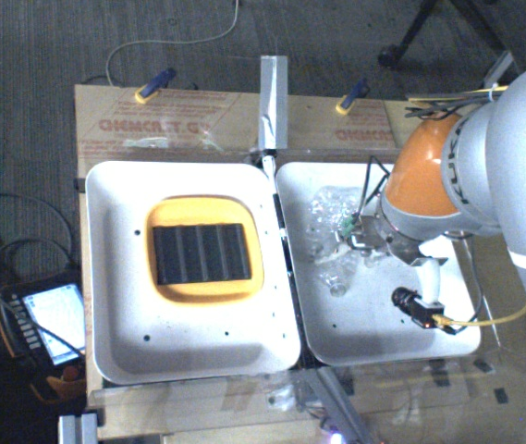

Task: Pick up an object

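So from the overhead camera, the grey arm's gripper (360,239) sits low in the right white bin (373,340), right over a crumpled clear plastic object (332,215), probably going for it. Jaws are hidden, honestly can't tell. The yellow tray with black slats (204,248) lies in the left white bin (124,340).

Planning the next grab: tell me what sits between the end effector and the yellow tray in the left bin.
The end effector is over the right bin, among clear crumpled plastic. Between it and the yellow tray lie that plastic and the two bins' adjoining rims. Nothing lies on the tray.
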Available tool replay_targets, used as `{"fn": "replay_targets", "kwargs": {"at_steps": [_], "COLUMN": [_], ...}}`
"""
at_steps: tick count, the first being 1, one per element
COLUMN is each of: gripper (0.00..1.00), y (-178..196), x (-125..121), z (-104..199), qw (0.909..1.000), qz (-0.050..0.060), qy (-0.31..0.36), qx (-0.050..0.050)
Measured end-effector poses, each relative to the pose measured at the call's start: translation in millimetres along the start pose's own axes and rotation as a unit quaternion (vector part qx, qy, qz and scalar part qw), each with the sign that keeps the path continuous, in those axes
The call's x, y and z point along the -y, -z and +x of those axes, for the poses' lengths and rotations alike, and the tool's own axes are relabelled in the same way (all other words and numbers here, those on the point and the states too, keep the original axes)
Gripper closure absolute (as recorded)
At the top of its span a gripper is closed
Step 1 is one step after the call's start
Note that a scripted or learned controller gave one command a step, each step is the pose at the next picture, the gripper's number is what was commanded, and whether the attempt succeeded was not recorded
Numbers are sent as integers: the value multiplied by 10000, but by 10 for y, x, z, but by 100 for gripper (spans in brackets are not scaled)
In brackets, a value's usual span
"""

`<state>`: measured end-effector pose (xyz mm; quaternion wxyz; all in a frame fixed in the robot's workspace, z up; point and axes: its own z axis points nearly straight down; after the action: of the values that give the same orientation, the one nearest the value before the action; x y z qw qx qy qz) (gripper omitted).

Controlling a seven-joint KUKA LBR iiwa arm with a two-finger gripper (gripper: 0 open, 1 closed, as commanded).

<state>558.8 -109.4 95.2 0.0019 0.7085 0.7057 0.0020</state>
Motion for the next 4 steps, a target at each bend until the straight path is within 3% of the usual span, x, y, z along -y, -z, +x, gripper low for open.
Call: {"fn": "replay_targets", "kwargs": {"at_steps": [1, 2, 3, 4], "gripper": [0, 0, 0, 0], "y": [-40, 1140, 461, 76], "x": [-775, -1109, -558, -544], "z": [5, -680, -259, -133], "qw": [9996, 9981, 9984, 9953], "qz": [-31, 17, 41, -110], "qy": [280, 619, 569, 965], "qx": [11, 22, 4, 38]}}
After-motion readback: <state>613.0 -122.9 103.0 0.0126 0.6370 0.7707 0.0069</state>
